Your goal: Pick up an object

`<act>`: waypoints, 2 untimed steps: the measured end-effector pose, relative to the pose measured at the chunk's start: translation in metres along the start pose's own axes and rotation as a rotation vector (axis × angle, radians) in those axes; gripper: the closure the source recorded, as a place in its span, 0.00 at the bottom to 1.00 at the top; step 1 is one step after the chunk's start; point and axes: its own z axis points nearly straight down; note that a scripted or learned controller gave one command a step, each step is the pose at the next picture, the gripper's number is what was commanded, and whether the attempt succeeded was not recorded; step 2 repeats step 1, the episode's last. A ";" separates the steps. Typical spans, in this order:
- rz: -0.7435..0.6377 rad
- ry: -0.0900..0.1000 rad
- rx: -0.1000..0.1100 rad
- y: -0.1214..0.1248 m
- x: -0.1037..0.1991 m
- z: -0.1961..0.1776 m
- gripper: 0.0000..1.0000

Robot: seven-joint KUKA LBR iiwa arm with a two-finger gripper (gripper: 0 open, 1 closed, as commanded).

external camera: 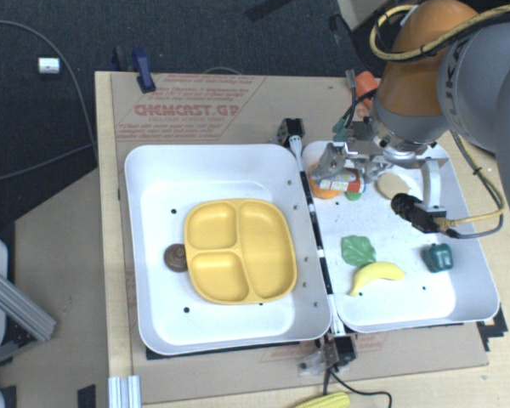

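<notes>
Metal two-finger tool [344, 167] low over small orange-and-white object [330, 188], near right white bin's [467, 291] far-left corner, grip state unclear, curved yellow plastic banana [376, 275] nearer camera

Tabletop: board-covered, bearing two bins.
Tabletop [187, 109] carries left bin [144, 228] at 9 o'clock and right bin [467, 283] at 3 o'clock, rims touching.

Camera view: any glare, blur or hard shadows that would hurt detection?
Camera view: even, soft light with faint shadows; the white bins run bright, near washed out; yellow tray, banana and green leaf read sharp; the objects under the gripper are cluttered and hard to separate.
</notes>
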 end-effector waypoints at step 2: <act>0.003 -0.001 0.006 -0.044 0.005 -0.010 1.00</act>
